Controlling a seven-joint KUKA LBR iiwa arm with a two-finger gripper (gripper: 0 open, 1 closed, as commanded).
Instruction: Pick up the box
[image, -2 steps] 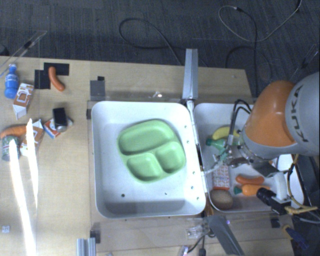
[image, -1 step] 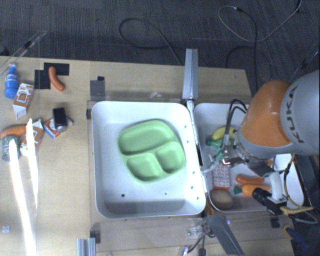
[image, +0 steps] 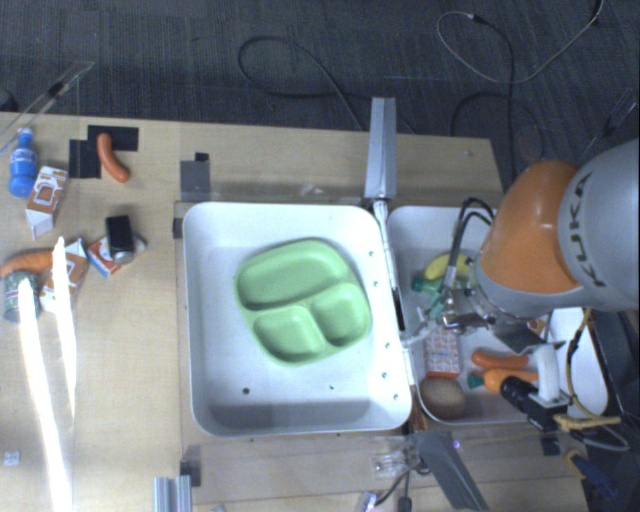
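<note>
Grey KUKA arm (image: 600, 230) with orange band (image: 535, 225), black cables at the wrist

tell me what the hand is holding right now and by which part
Cannot be told: the hand hangs right above the small red-and-white printed box in the right white bin, with no visible grip.

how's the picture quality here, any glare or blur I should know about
Camera view: bright glare streaks wash out the bench's left edge; the left bin looks evenly lit with soft shadow under the green tray; the arm shades the small, soft-looking items beneath it.
</note>
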